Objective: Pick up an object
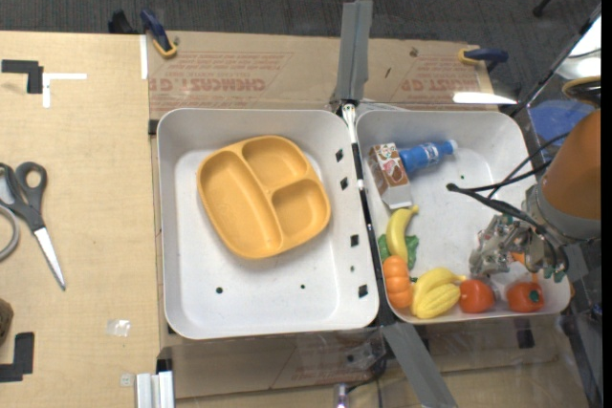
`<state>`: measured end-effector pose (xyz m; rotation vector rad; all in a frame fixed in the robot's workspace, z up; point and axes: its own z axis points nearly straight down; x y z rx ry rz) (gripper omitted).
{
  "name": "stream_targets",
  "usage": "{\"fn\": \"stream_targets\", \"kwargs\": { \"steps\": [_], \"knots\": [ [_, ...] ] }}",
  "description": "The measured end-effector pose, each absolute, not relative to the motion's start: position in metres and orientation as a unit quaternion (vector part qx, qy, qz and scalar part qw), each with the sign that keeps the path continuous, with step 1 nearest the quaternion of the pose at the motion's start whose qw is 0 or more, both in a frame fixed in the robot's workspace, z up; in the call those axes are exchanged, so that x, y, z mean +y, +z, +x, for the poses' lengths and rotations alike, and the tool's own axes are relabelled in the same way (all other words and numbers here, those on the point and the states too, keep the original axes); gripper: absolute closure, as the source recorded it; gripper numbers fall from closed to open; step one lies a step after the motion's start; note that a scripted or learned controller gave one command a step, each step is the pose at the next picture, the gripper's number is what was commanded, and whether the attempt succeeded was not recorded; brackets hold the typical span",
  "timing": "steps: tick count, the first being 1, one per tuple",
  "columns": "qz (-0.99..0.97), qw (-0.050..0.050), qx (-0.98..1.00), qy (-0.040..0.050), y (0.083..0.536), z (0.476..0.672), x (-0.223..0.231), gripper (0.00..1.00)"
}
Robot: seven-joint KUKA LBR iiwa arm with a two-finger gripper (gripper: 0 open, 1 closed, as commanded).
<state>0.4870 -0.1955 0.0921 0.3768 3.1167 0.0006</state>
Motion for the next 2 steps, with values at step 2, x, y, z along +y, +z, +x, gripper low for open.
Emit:
{"fn": "stream_targets", "kwargs": {
  "steps": [2],
  "knots": [
    [0.160,0.003,0.987,0.0001,0.094,0.545,-0.221,0.00]
  ]
}}
